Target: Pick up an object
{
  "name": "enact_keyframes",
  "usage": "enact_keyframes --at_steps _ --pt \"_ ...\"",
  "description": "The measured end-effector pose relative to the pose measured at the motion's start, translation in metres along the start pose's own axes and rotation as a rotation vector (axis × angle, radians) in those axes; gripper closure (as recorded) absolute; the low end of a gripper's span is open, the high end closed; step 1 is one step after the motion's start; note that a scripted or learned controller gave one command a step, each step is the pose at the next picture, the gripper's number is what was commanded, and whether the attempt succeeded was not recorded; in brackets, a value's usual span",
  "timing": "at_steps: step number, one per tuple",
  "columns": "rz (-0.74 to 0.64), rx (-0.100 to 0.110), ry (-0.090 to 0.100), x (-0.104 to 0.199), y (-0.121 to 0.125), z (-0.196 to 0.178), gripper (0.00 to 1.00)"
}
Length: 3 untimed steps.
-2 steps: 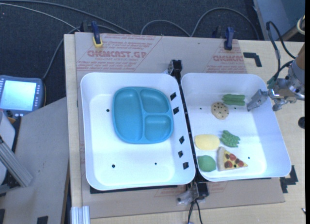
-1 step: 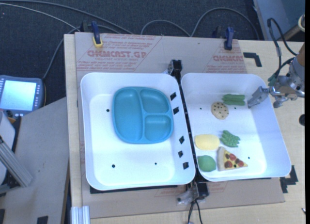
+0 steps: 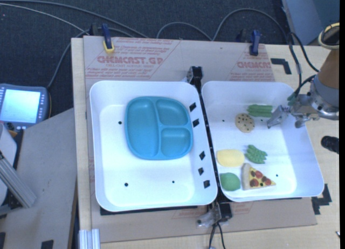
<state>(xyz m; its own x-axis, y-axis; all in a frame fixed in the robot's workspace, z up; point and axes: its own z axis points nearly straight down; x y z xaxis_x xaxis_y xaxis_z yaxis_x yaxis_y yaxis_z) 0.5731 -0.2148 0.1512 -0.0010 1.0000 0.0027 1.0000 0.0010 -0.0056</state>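
Gripper (image 3: 285, 116) hangs over the right bin's (image 3: 302, 151) far right side, fingers splayed apart, nothing between them. Closest candidate is the green bean pod (image 3: 260, 110), just beside its left fingertip, long axis running left-right. Cookie (image 3: 245, 122) sits a little further left; the other toy food lies nearer the front edge

Bright, even overhead light; slightly soft focus.

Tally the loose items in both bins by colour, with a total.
Green: 3, bean pod, leafy piece, round piece
Yellow: 1, lump
Tan: 1, cookie
Multicolour: 1, pizza slice
Blue: 1, divided plate
Total: 7
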Motion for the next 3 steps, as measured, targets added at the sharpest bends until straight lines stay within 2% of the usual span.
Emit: enact_keyframes --at_steps 1,2,3 --pt "0.000 -0.001 0.003 -0.006 0.000 0.045 0.00" --pt "-0.003 -0.003 0.007 -0.001 0.002 0.066 0.00" --pt "-0.003 -0.007 0.002 -0.003 0.002 0.055 1.00"
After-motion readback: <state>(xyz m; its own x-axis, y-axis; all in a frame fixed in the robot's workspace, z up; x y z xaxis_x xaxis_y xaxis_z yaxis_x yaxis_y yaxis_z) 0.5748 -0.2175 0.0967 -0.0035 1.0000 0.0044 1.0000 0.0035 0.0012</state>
